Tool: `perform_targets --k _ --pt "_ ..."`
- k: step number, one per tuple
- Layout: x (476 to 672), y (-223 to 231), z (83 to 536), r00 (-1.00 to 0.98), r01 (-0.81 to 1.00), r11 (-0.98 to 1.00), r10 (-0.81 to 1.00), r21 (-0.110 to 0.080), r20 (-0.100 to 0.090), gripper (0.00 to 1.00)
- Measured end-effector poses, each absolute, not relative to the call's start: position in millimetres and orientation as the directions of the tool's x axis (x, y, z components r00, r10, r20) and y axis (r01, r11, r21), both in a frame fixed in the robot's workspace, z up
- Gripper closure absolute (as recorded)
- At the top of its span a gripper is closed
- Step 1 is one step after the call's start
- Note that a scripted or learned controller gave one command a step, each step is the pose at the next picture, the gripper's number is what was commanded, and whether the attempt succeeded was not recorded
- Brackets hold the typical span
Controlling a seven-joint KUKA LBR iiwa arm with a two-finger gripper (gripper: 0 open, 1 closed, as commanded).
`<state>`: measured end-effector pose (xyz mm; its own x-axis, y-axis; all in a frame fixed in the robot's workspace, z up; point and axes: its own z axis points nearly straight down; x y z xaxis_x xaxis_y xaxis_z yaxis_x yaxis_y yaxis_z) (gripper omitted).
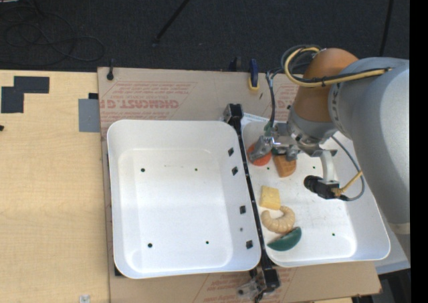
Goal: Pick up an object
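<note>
While the tool [275, 150] hung low in the right bin [361, 241], I could not tell its state; an orange-red piece [258, 155] and a brown block [286, 167] lay at it, a yellow wedge [269, 197] and a green piece [286, 240] nearer the camera.

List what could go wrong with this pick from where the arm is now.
1. The gripper sits over the red-orange object and the brown object, which lie close together; it may catch both or nudge one away.
2. The red-orange object lies near the divider between the bins, so a finger might strike that wall.
3. The yellow block, tan curved piece and green piece cluster nearby and could be knocked.
</note>
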<state>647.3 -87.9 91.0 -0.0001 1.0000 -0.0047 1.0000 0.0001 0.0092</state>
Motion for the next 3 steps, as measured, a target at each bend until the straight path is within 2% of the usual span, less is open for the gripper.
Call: perform_targets --k 1,2,3 --pt "647.2 -91.9 90.5 -0.002 1.0 0.002 1.0 0.008 -0.001 0.0" --pt "647.2 -84.4 91.2 -0.001 1.0 0.001 1.0 0.009 -0.007 0.0" --pt "629.8 -87.0 91.0 -0.002 1.0 0.002 1.0 0.011 -0.004 0.0"
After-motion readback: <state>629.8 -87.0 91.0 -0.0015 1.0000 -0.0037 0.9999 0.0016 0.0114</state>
